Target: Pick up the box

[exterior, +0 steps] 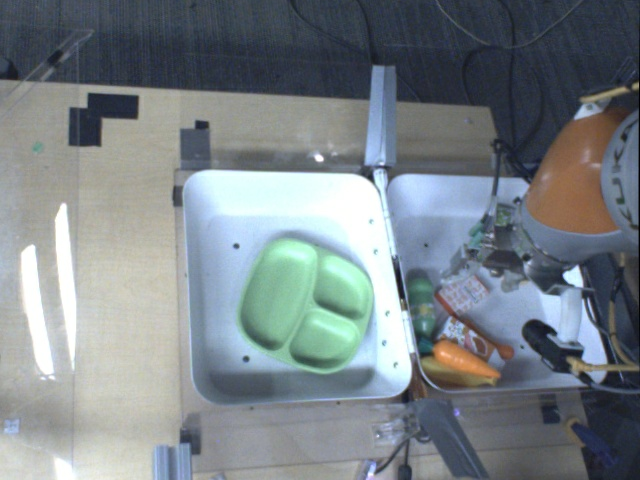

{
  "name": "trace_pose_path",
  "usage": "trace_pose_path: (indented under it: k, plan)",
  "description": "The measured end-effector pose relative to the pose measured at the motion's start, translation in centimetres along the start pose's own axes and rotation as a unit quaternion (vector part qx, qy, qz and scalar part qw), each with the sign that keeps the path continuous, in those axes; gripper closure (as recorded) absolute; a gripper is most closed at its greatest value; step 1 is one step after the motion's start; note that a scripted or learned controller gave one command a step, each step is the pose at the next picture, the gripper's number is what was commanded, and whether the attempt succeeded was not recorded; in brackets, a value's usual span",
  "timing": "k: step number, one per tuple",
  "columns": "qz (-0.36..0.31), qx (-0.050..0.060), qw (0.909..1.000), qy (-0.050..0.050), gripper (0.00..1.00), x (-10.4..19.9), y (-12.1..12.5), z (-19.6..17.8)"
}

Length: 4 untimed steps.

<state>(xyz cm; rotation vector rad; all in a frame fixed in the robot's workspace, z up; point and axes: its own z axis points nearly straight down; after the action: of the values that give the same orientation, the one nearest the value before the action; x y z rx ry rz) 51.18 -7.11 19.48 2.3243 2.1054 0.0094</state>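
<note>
The box (465, 293), a small carton printed red and white whose lettering is too small to read, lies tilted in the right bin (430, 208) just under the gripper (497, 255), which is so tangled in wires and the arm's (585, 183) bulk that whether it grips anything cannot be told. Near the box, toward the bin's front, lie a green item (421, 296), an orange packet (475, 338), and a smooth carrot-like piece (462, 360), crowded and partly overlapping. The left bin (210, 208) holds a glossy green three-part tray (306, 305).

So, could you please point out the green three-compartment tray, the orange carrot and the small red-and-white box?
Green three-compartment tray (305, 306), camera view, centre ridge.
Orange carrot (463, 359), camera view, mid-body.
Small red-and-white box (464, 292), camera view, top face.
</note>
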Motion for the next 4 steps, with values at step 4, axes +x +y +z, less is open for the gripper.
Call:
trace_pose_path:
  k: [4]
  plan:
    - [-0.018, 0.001, 0.9998, 0.000, 0.00, 2.9, 1.0, 1.0]
